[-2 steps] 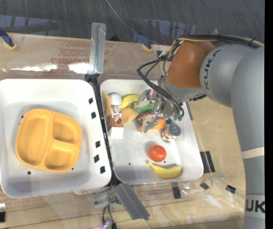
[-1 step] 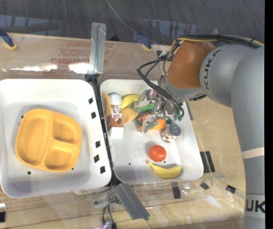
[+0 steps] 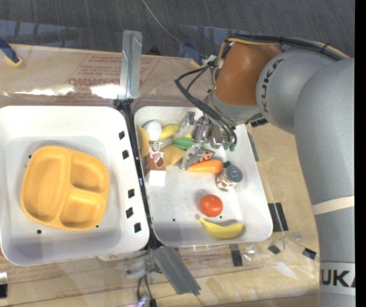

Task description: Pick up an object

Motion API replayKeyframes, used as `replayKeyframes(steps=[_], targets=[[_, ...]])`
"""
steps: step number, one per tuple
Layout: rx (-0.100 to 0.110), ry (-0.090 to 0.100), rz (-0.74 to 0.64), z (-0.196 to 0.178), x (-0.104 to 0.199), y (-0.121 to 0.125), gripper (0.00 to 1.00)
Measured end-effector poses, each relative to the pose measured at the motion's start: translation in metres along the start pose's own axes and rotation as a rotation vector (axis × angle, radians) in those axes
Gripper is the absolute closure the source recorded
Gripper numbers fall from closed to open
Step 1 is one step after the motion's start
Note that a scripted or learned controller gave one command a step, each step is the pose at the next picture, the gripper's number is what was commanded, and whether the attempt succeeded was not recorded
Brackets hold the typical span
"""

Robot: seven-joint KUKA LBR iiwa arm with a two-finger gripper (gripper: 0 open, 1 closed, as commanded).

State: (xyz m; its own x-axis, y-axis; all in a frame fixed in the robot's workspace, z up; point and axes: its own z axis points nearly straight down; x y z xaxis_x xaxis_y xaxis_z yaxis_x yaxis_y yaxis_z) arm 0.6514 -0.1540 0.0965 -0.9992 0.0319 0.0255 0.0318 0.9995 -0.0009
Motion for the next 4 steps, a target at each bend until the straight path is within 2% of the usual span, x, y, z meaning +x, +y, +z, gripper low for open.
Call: replayKeyframes(steps=[1,2,3,4], targets=[[0.014,-0.011,0.118,0.003,0.007,0.050,0.00],[0.003,-0.027,0.124,0.006,0.061,0.045,0.00],[-0.002,-0.020,0.031,0.010,0.082,0.025,0.00],[-0.003,-0.018,0.025,0.002,0.081,0.026,1.00]])
